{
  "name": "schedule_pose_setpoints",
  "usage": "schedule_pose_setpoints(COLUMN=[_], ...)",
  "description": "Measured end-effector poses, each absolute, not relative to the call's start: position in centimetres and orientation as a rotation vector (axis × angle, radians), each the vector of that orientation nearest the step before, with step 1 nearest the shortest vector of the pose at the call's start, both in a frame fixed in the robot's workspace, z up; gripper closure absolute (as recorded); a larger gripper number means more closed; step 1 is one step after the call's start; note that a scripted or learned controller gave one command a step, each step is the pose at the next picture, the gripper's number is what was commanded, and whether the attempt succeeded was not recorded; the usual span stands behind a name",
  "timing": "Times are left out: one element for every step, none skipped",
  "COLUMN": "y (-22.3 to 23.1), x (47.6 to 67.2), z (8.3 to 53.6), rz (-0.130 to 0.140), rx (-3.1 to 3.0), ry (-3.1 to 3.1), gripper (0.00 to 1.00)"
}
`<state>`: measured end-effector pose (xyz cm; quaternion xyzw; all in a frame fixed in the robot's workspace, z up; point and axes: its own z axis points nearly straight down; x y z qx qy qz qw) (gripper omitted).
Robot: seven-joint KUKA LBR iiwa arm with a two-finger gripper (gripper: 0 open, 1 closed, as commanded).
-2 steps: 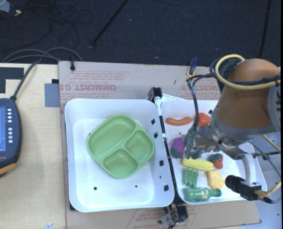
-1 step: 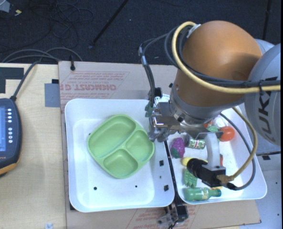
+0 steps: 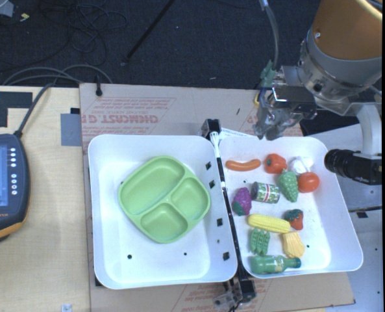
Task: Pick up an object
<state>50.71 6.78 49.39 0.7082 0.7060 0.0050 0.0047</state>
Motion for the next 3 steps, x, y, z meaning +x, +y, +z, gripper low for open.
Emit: schedule_pose_setpoints(y=[12.5, 7.4, 13.5], x=[47.3, 47.6, 47.6], z=[36.6, 49.7, 49.1], rz=[-0.023, 0.014, -0.003], rx=[2.222, 2.220, 2.217], ry=[2.235, 2.213, 2.229], gripper=[1.00, 1.00, 1.00])
